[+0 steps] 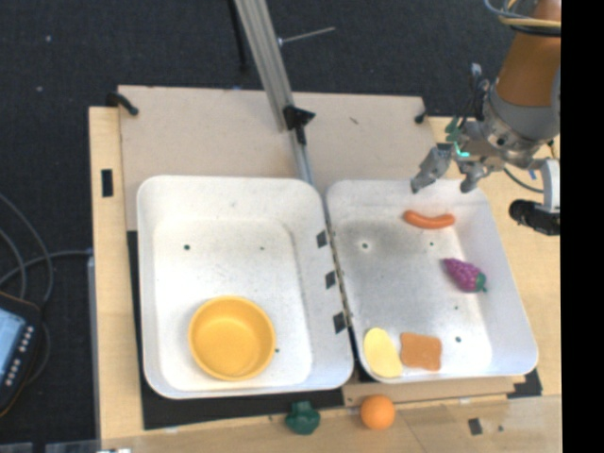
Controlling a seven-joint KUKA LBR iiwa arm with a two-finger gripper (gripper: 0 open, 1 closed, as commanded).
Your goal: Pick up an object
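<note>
While the grey arm with its orange band reaches in from the right, its two-finger gripper [449, 174] hangs above the far edge of the right-hand shallow white bin [500, 253], its jaws spread apart with nothing between them. Just beneath and a little nearer the camera lies a small orange sausage-shaped toy [428, 219] on the bin floor, apart from the fingers. Further along the same bin sits a purple bunch of plastic grapes [463, 274] near the right wall. At the near edge rest a pale yellow rounded piece [380, 351] and, just beside it, an orange square slab [421, 351]. The left-hand shallow white bin [170, 215] holds a round yellow plastic bowl [231, 337], upright in its near part. On the bench in front of the bins lie a small dark green object [303, 418] and an orange ball [377, 411], near each other.
</note>
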